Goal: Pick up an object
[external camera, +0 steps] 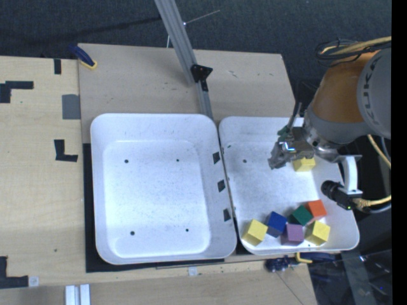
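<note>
— Camera view, from above: gripper point(280, 156) low over right bin point(254, 138), just beside yellow block point(304, 164).

— Jaws?

— Cannot tell whether wide or narrow; too small and blurred. Nothing seen held.

— Other blocks?

— Clustered at near corner: yellow cube point(255, 231), blue point(276, 222), green point(301, 215), orange point(316, 208), purple point(294, 233). Left bin point(152, 126) alongside.

— Progress?

— Apparently at approach stage. Grasp and lift not yet done.
</note>
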`<state>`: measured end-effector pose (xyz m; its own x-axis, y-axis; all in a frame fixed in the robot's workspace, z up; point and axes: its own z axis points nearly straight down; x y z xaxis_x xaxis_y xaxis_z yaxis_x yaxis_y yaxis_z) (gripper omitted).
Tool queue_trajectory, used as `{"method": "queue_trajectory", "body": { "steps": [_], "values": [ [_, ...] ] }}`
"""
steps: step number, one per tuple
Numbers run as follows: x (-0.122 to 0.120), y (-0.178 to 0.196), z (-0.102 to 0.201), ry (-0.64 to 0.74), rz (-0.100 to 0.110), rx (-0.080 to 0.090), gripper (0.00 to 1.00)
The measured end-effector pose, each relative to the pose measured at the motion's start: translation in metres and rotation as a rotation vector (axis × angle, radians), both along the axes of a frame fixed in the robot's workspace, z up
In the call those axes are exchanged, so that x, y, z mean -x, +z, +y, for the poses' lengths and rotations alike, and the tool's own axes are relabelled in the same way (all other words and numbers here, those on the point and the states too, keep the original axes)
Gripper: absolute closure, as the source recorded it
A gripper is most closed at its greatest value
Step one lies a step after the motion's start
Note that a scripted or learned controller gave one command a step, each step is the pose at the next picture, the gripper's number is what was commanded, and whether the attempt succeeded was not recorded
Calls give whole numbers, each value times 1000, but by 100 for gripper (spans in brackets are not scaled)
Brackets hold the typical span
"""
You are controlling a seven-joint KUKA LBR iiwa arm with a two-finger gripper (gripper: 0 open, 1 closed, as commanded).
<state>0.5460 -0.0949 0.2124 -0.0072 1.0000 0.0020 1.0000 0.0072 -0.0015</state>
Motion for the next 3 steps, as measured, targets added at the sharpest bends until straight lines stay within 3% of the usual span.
{"method": "queue_trajectory", "body": {
  "steps": [3],
  "values": [
    [-54, 3, 143, 0, 0, 1, 100]
  ]
}}
